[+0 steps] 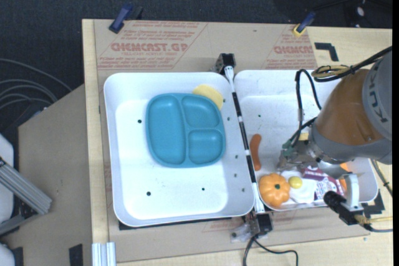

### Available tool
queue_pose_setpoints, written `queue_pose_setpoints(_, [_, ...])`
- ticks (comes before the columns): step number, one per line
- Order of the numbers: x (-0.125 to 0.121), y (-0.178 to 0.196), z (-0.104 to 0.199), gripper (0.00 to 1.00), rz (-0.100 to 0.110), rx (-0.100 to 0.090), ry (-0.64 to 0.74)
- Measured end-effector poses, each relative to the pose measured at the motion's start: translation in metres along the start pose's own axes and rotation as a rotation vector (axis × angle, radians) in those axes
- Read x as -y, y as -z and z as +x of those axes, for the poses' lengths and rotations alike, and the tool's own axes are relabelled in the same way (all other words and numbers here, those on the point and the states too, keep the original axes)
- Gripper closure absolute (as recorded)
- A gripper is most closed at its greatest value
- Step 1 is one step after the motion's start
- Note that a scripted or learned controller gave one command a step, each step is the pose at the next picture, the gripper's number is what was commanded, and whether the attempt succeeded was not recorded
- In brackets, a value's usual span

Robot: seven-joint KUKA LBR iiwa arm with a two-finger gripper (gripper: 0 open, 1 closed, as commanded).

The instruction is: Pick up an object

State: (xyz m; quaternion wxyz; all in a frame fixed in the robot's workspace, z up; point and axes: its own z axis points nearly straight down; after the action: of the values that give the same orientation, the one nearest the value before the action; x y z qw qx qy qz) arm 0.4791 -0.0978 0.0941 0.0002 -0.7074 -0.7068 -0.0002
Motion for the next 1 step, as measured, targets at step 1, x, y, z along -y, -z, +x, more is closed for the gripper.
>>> queue_pose_setpoints(1, [-0.0002,0.0789,0.0057,1.0,0.0,0.001,0.001])
